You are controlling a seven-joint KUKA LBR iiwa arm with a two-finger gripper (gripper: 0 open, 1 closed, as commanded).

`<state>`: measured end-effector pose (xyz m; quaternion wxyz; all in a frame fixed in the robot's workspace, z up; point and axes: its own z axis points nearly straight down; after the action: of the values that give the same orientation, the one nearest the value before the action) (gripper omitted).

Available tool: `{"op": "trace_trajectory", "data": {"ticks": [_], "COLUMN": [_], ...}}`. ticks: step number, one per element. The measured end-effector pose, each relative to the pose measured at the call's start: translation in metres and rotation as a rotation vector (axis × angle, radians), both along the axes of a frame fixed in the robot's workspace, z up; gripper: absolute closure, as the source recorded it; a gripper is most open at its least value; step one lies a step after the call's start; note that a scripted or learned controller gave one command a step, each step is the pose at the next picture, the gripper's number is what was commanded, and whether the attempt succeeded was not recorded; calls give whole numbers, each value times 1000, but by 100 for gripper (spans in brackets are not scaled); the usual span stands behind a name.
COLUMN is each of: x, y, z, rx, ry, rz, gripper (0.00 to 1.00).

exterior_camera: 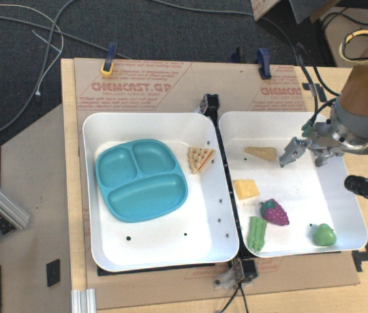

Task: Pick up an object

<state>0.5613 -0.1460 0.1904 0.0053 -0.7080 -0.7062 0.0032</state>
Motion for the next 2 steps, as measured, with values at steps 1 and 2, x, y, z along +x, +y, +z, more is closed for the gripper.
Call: {"op": "trace_trajectory", "data": {"ticks": [1, 2], "x": [3, 6], "y": [0, 9], "z": [5, -52], "rx": [-2, 0], "ry": [-11, -5], "rz": [3, 3], "gripper": [0, 0]}}
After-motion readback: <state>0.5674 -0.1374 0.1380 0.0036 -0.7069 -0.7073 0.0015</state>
